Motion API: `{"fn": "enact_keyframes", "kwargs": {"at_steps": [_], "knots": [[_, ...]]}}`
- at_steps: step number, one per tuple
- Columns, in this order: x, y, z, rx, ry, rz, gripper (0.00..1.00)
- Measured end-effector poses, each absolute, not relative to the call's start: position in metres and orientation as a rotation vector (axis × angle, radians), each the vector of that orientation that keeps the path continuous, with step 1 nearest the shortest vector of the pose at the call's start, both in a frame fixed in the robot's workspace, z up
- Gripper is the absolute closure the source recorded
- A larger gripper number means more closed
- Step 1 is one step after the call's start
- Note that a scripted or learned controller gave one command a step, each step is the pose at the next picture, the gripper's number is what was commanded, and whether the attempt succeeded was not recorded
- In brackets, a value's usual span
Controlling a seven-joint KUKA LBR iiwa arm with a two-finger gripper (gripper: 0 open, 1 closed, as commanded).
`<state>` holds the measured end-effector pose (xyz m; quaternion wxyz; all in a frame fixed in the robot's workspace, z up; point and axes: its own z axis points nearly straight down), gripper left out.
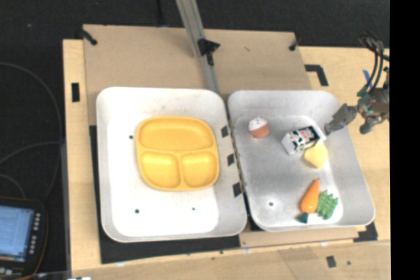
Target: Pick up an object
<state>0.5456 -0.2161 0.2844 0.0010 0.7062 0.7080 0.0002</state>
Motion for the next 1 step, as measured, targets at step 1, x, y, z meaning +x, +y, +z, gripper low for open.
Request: {"fn": "enact_keyframes", "kwargs": {"at_steps": [1], "knots": [[0.5457, -0.2161, 0.2845, 2.217, 2.223, 0.001, 0.0]]}}
